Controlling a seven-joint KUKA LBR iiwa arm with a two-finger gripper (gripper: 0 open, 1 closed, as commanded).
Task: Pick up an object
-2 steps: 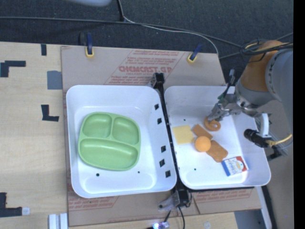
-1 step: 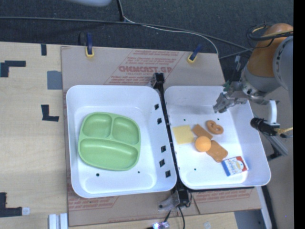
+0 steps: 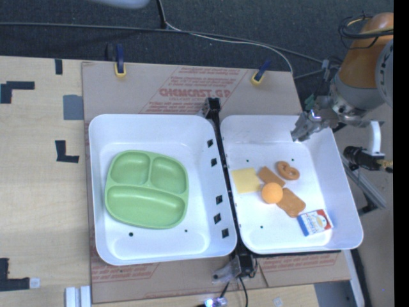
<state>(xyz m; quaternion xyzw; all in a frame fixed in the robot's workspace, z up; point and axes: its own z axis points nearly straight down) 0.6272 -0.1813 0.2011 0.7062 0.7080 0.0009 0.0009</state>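
The right bin holds a yellow square block, an orange ball, a small brown ring-shaped piece, a tan flat piece under and beside the ball, and a small white, red and blue packet. My gripper hangs over the bin's back right corner, above and behind the objects, with nothing seen between its tips. The arm's orange band is at the upper right.
The left bin holds a green divided tray. Black clips run down the seam between the bins. Cables cross the dark floor behind the bench, and clamps hold the cardboard sheet.
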